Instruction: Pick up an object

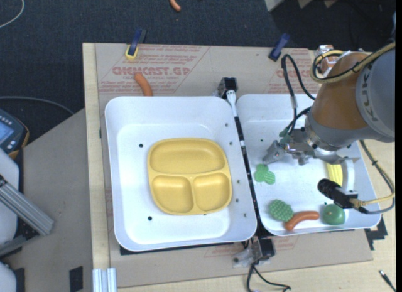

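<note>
The tool (pixel 278 151) hangs low over the right bin (pixel 251 112), in its upper middle part, and I cannot tell how wide it stands, because the grey wrist and the orange band cover most of it. Nothing is seen inside it. The possible things to pick lie below it: a small light green piece (pixel 264 175) just at 7 o'clock from the tool, a bumpy green piece (pixel 281 210) and an orange sausage (pixel 302 219) near the bottom edge of the bin, a round green thing (pixel 333 215) at 4 o'clock, and a yellow corn-like piece (pixel 335 173) partly under the arm. The first risk, in my judgement, is that the tool comes down on bare bin floor, because no piece is directly under it now. The second risk is the crowd at the bottom edge: the sausage touches the bumpy piece, so a grasp there can push one away or take it only by the end. The left bin (pixel 119 159) with the yellow divided plate (pixel 188 174) is well apart.
</note>
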`<state>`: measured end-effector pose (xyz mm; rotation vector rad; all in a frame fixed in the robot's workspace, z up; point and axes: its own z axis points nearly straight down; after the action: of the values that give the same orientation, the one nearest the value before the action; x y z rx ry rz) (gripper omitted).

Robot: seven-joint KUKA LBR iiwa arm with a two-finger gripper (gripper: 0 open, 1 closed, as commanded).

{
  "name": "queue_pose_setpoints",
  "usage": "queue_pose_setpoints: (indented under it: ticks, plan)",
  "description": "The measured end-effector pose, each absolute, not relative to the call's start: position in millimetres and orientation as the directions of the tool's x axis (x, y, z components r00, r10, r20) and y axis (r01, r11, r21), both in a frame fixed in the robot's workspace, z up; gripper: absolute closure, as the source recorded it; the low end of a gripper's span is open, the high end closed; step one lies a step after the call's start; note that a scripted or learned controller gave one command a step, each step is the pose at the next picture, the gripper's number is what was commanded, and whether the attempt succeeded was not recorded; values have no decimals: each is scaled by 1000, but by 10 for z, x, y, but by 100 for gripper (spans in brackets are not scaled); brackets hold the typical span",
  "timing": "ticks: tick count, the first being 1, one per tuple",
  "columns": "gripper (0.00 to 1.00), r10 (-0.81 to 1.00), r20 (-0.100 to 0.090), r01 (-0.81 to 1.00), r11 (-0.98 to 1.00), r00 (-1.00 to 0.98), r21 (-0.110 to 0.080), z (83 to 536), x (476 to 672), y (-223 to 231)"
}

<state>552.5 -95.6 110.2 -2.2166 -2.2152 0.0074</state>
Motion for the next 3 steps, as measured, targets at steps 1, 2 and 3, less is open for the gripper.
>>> queue_pose_setpoints:
  ticks: [1, 2, 3]
  plan:
    - [0, 1000, 2, 1000, -2, 2, 1, 861, 5540, -952]
    - [100, 1000, 1, 1000, -2, 2, 8, 986, 5557, -952]
    - [100, 1000, -2, 1000, 1, -1, 6, 1422, 5588, -915]
